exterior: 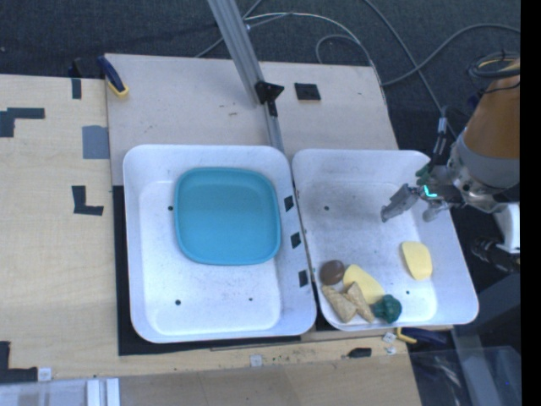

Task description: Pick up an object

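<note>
The right bin holds several small objects along its near side: a yellow oval piece, a brown round piece, a yellow wedge, two tan sticks and a dark green lump. My gripper hovers over the right part of this bin, above and behind the yellow oval piece. Its two grey fingers are spread apart with nothing between them.
The left bin holds a blue square plate. A grey metal post rises from behind the bins. Cables run over the dark floor at the back right. The wooden bench extends to the left.
</note>
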